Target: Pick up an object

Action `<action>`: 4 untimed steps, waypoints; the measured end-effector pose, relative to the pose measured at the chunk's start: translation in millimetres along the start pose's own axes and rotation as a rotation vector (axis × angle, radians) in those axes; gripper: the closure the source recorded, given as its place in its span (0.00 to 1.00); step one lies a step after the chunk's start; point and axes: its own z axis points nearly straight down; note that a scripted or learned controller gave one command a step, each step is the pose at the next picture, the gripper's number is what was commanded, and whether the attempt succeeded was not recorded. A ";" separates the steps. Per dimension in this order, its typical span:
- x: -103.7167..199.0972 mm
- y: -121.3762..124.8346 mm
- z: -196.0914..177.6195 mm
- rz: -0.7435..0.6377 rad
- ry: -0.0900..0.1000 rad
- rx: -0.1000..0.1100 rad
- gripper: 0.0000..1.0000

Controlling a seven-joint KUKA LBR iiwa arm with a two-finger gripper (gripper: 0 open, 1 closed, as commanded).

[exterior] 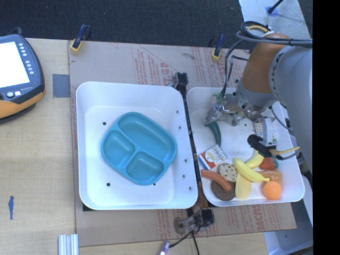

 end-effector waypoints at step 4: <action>99.5 -9.2 -99.3 -0.002 -0.001 0.003 1.00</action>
